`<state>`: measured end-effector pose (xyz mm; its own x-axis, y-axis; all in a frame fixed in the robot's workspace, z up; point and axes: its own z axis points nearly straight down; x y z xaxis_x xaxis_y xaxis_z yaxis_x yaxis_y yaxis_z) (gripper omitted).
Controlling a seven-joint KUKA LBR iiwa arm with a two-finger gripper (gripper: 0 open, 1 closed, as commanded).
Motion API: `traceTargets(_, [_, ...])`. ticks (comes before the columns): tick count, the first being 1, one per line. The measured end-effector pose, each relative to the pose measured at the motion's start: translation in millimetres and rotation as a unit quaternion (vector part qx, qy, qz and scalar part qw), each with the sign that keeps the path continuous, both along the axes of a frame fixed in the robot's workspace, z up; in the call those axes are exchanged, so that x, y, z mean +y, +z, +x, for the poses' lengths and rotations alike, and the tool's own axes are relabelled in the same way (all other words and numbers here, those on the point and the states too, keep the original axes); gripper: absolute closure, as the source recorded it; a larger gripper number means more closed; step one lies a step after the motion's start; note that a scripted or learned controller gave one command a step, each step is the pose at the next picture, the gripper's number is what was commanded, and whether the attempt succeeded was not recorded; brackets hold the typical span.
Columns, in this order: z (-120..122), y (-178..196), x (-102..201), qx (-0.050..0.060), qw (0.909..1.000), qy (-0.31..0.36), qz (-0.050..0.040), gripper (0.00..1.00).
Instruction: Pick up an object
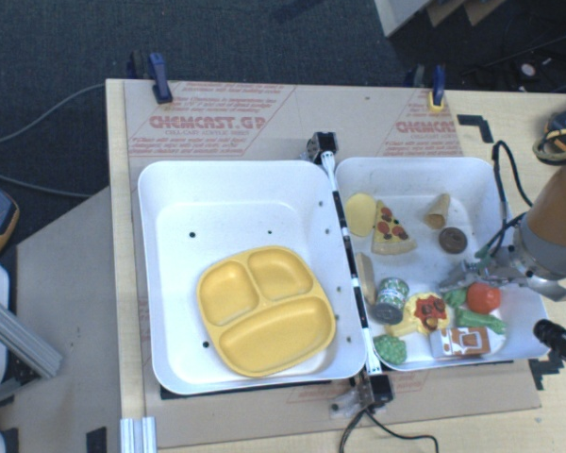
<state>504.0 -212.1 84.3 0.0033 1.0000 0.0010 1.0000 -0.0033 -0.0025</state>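
Observation:
The right bin (410, 170) holds several toy foods: a pizza slice (391, 229), a pale yellow piece (360, 213), a cone (438, 209), a brown disc (453, 241), a small can (391, 300), a red and yellow piece (427, 311), a red tomato (484, 297), a green pod (481, 320), a small carton (466, 342) and a broccoli piece (391, 349). My gripper (464, 276) hangs low over the right part of this bin, just up and left of the tomato, between it and the brown disc. Nothing is visibly lifted.
The left bin (170, 192) holds a yellow divided plate (264, 310). The arm's orange band (557, 210) stands over the right bin's right wall. A clamp (323, 144) sits where the two bins meet at the back. Cables run along the bench's right side.

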Motion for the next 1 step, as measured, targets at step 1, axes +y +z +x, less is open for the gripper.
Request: traceTargets(1, [2.9,10.6,0.3,-0.003,1.0000,0.001,-0.0011,1.00])
